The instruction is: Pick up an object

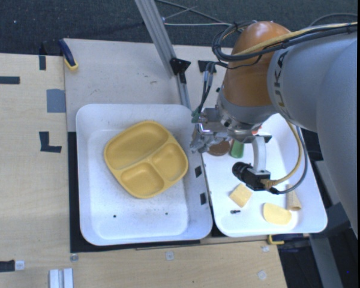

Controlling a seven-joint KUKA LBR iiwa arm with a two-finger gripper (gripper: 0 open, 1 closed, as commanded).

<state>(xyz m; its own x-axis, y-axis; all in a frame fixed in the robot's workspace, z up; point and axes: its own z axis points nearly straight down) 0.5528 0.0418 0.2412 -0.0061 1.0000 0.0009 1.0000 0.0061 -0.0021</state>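
Cannot tell the spread of the gripper poised over the right bin's left wall, yet can judge the small yellow wedge lying mid-bin as light, stiff, slightly slick, best pinched across its straight sides.

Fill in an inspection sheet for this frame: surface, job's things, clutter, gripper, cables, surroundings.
surface: pale wood bench bearing two white bins side by side, left bin and right bin.
job's things: yellow divided plate in the left bin; in the right bin, pale yellow wedge, yellow oval piece, tan stick, brown round piece, green piece.
clutter: small black speck on the right bin's floor.
gripper: gripper at the right bin's left edge, beside the brown round piece; whether it holds anything cannot be told.
cables: black cables looped by the arm's orange band.
surroundings: slanted metal pole; blue-and-yellow clamp; dark tape marks.
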